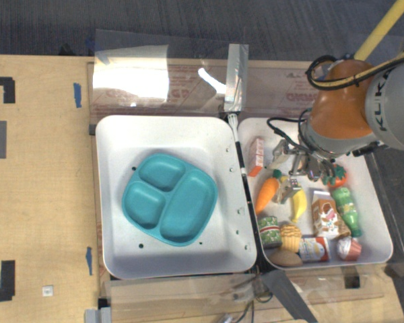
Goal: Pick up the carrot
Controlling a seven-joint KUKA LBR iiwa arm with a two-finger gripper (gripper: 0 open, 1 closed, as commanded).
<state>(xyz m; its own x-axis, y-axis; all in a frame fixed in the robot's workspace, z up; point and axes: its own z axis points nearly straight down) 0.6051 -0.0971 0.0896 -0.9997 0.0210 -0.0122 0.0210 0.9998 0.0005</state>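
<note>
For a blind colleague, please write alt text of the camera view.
The gripper hangs over the right bin, close above the carrot among toy foods. A teal divided plate lies in the left bin.

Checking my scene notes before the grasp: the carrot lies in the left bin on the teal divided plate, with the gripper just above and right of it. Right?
Not quite. The camera view shows the carrot in the right bin, near its left wall, among other toy foods. The teal divided plate sits alone in the left bin. The gripper is indeed just above and right of the carrot.
</note>
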